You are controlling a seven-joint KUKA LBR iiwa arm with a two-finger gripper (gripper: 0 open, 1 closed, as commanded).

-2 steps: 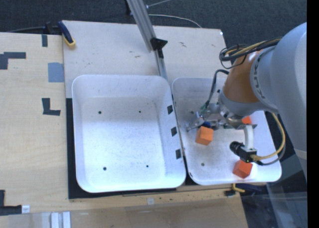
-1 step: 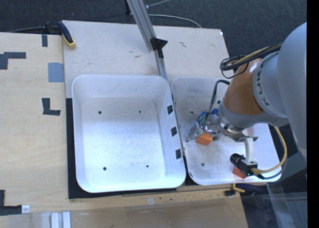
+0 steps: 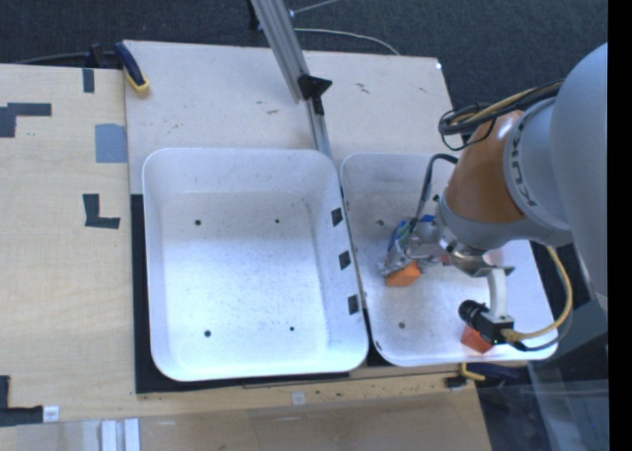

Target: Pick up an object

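Note:
My gripper (image 3: 406,260) is low in the right bin (image 3: 367,192), near its left middle, with the grey arm coming in from the right. A small orange object (image 3: 402,277) lies right at the gripper's tip, touching it or just beneath it; I cannot tell whether it is gripped. A small blue-green thing (image 3: 400,233) sits just behind the gripper. Another small orange piece (image 3: 475,340) lies near the bin's front right corner.
The left bin (image 3: 158,242) is next to the right one, sharing a wall with black tabs (image 3: 345,260). A slanted metal rail (image 3: 281,35) stands behind the bins. A yellow-handled tool (image 3: 131,68) lies on the bench at back left.

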